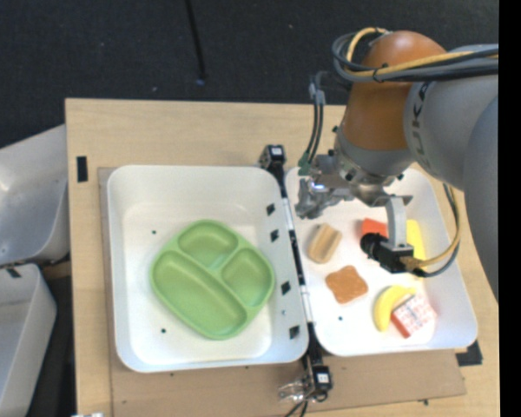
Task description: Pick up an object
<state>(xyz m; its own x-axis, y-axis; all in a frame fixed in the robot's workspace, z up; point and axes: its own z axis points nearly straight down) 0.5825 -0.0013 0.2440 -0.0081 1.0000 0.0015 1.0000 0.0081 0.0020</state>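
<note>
While the gripper [317, 200] hangs over the right bin [447, 315], we cannot tell its jaw state. Near it lie a bread roll [323, 243], toast slice [346, 284] and banana [385, 306]; a green divided plate [212, 277] occupies the left bin [130, 337].

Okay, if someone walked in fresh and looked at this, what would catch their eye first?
Probably the big grey arm with its orange band reaching in from the right over the right bin. Next, the green divided plate lying alone in the left bin. Then the small food items under the arm: a bread roll, a toast slice and a banana.
</note>
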